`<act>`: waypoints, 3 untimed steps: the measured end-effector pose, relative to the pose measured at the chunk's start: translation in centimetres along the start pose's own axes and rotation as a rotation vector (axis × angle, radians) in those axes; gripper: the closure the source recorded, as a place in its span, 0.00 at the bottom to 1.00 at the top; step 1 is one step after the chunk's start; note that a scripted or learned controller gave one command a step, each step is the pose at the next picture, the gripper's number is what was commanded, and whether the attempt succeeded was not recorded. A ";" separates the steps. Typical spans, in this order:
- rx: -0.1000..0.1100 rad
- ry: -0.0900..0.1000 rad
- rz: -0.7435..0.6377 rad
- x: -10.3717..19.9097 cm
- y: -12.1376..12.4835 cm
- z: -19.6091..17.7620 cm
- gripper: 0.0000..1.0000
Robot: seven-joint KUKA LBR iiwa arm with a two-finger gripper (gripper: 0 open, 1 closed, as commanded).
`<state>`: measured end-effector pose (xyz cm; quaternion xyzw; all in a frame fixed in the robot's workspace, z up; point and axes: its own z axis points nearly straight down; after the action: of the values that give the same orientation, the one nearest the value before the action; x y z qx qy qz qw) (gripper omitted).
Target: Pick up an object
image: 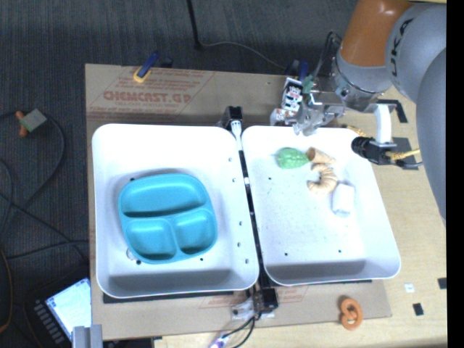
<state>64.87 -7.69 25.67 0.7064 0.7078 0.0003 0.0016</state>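
Observation:
In the right bin, a green lump lies near the far wall. Just right of it are a tan curved piece and a second tan piece. A small white block rests below them. My gripper hangs over the bin's far rim, a little above and behind the green lump. I see nothing held in it. The grey arm with its orange band reaches in from the upper right.
The left bin holds a blue compartment tray. A black clamp sits at the far end of the seam between the bins. An orange ring lies on the bench in front. A blue clip sits at the far left.

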 end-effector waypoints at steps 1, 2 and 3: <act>0.003 0.001 0.000 5.9 1.9 1.2 1.00; 0.003 0.001 0.000 12.2 0.9 2.5 1.00; 0.005 0.001 0.000 16.6 -8.9 0.7 1.00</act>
<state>55.99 8.85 24.89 0.7065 0.7077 -0.0009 -0.0006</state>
